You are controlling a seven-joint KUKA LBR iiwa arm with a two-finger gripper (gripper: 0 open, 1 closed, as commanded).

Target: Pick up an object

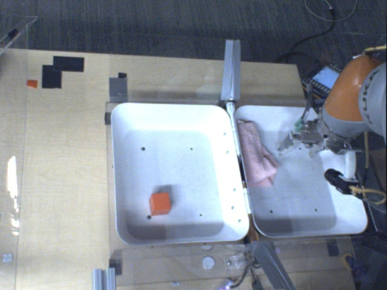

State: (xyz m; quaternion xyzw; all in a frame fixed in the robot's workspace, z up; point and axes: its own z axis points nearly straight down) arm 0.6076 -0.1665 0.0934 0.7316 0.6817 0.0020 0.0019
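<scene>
Pink cloth (257, 153) is approached in the right bin (314, 222) — gripper (296, 139) state cannot be told; descent is needed.

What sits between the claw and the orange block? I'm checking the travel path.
In the camera view, a pink cloth and the bins' shared divider lie between the claw and the orange block.

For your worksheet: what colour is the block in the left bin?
Orange; the block shows best in the camera view.
</scene>
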